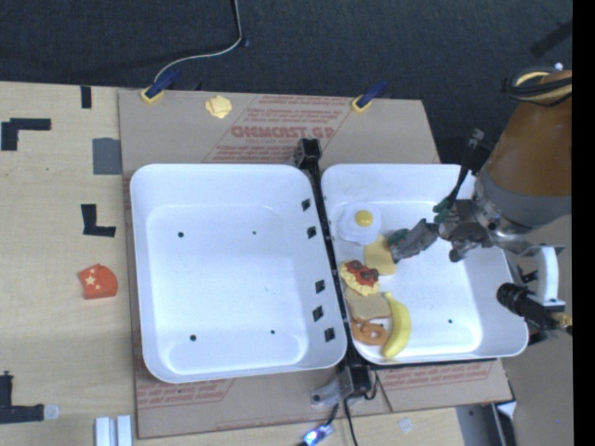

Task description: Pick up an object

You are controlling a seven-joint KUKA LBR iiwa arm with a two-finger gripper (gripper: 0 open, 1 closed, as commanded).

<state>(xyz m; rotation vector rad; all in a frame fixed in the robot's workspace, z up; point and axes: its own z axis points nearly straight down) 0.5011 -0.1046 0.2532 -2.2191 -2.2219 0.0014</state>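
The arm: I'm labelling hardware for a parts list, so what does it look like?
The arm is thick and rounded, with an orange band over a grey wrist section. Its hand is dark grey and slim, with black fittings and thin dark cables beside it.

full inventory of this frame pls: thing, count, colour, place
bins: 2, white, side by side on the cardboard sheet
banana: 1, yellow, right bin, near edge
pretzel: 1, brown, beside the banana
fried egg: 1, white with yellow yolk, right bin, by the divider
cheese-like wedge: 1, pale yellow, at the gripper tip
red-topped food toy: 1, right bin, centre-left
orange-red toy: 1, bench, left of the bins
yellow lump: 1, cardboard, behind the bins
gripper: 1, dark, over the right bin
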